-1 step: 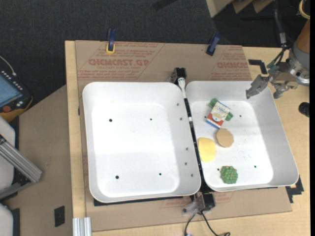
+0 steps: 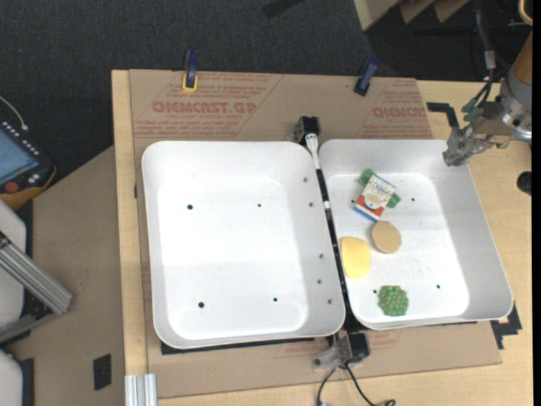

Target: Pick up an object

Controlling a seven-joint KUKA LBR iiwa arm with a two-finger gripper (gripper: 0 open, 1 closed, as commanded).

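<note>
Gripper (image 2: 457,149): stood at the upper right corner of the right bin (image 2: 473,218), over its rim, fingers pointing down and to the camera's left. Nothing was seen between the fingers; how far apart they stood could not be told.

Arm (image 2: 507,108): entered from the camera's right edge, its wrist just up and right of the gripper, slanting down toward the bin corner.

Small carton (image 2: 375,194): white, blue and orange with a green end, nearest of the items to the gripper, well apart from it, down and to the camera's left. Long axis ran diagonally, green end toward the upper left.

Tan disc (image 2: 386,238): lay flat, just beyond the carton, farther from the gripper.

Yellow piece (image 2: 356,256): oval, touching or just beside the tan disc on the far side, long axis roughly up and down in the view.

Green tuft (image 2: 392,299): farthest of the items from the gripper, near the bin's front wall.

Left bin (image 2: 169,227): lay beyond the right bin, edge to edge with it.

Bench (image 2: 254,100): brown printed board under both bins.
</note>
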